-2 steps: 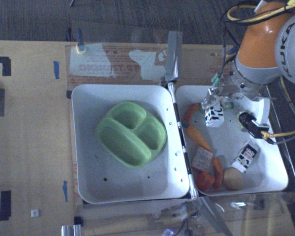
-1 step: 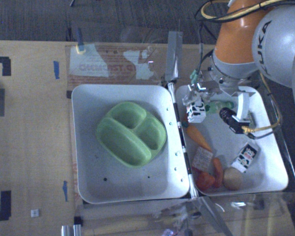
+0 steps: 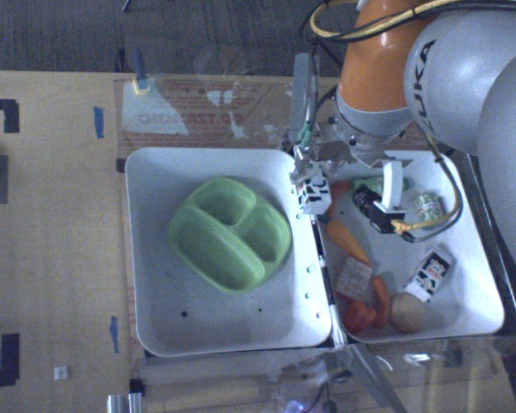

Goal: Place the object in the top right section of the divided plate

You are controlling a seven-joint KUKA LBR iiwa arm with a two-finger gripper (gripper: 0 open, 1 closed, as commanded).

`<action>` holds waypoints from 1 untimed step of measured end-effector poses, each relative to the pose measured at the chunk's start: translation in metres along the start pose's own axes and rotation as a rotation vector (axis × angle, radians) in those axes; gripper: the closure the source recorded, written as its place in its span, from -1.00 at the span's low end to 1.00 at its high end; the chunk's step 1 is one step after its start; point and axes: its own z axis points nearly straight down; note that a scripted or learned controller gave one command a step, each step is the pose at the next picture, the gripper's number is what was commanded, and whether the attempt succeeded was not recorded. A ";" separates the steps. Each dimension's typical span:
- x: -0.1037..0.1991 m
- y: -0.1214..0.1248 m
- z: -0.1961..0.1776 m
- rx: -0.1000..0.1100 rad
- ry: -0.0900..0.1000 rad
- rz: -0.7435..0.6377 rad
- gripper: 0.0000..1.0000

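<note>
While the jaws hover at the divider between bins, you cannot tell their state; green divided plate lies left and slightly nearer, its top right section closest to them.

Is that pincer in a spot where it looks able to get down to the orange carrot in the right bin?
Probably yes. The pincer hangs at the left edge of the right bin, and the carrot lies just below it in the picture, uncovered, with only a small packet touching its lower end.
</note>
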 end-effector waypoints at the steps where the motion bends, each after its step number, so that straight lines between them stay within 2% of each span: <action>1: -0.010 0.012 0.032 0.001 0.001 -0.093 1.00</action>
